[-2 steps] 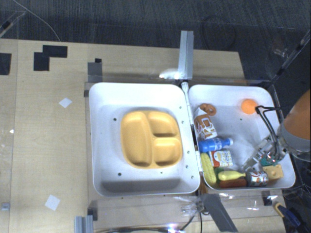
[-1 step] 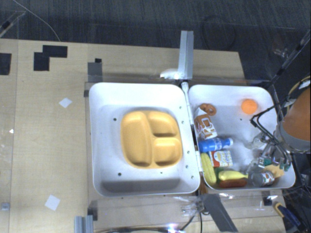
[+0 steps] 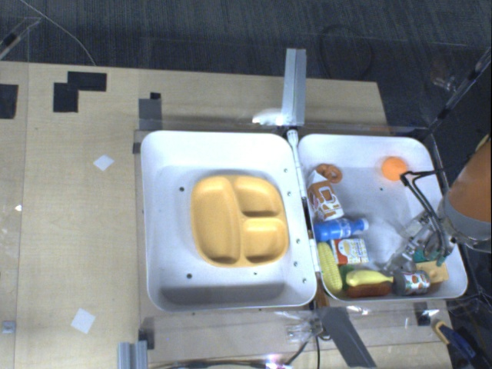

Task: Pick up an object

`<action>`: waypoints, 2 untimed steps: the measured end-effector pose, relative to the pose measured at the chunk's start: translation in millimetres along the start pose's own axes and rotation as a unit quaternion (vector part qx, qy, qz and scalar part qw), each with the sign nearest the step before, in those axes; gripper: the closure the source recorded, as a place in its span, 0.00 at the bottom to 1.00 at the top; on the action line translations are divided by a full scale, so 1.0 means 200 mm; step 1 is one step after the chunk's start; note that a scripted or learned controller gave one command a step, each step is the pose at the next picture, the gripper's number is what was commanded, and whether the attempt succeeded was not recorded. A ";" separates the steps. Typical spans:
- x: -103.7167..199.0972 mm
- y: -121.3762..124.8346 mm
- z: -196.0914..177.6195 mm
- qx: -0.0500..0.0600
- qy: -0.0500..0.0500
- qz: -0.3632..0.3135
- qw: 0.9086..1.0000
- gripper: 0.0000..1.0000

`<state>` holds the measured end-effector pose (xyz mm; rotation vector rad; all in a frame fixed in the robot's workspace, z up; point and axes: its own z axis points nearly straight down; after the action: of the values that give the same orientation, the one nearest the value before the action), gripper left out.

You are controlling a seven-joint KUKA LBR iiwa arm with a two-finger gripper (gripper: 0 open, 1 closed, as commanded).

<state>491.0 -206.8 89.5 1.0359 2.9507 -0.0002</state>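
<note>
The right bin (image 3: 361, 156) holds a jumble of small objects. An orange ball (image 3: 393, 167) lies near its far right corner. A brown pretzel (image 3: 328, 173), a white and orange carton (image 3: 326, 200) and a blue bottle (image 3: 338, 228) line the bin's left wall. Toward the front lie a yellow corn cob (image 3: 329, 267), a small green and red box (image 3: 353, 250), a yellow and red toy (image 3: 366, 281) and a dark can (image 3: 413, 283). My gripper (image 3: 413, 250) hangs low over the bin's front right part, just above the can and right of the small box.
The left bin (image 3: 161, 221) holds a yellow divided plate (image 3: 237, 220). A metal post (image 3: 294, 91) rises behind the seam between the bins. A black cable (image 3: 421, 194) loops from the arm's orange band (image 3: 470, 187) over the right bin.
</note>
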 end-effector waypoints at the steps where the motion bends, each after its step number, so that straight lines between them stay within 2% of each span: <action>1: -0.02 0.02 -0.17 -0.001 0.002 -0.283 0.959 0.00; 2: 0.01 0.00 -0.06 0.001 0.005 -0.045 0.999 0.00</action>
<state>488.5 -205.1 101.0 0.9043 3.0033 0.0008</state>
